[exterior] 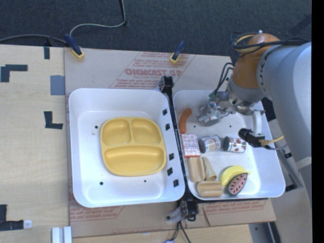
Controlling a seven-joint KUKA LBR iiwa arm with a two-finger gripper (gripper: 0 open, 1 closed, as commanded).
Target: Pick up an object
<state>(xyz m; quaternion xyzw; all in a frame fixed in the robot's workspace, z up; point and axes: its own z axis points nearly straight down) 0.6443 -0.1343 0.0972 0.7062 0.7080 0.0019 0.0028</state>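
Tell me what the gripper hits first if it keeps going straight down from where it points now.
Probably the bare floor of the right bin; the gripper points down over it, the orange sausage apart to its left. Depth is unclear.

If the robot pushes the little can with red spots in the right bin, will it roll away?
Probably, a bit. The small white can with red spots lies on its side on the smooth floor of the right white bin, so a sideways nudge could roll it. It looks small and likely light. The grey jar beside it might stop it.

Dark carpet floor [167,9] w/ cable [109,24]; wood bench [30,151], cardboard sheet [147,72] clamped on.
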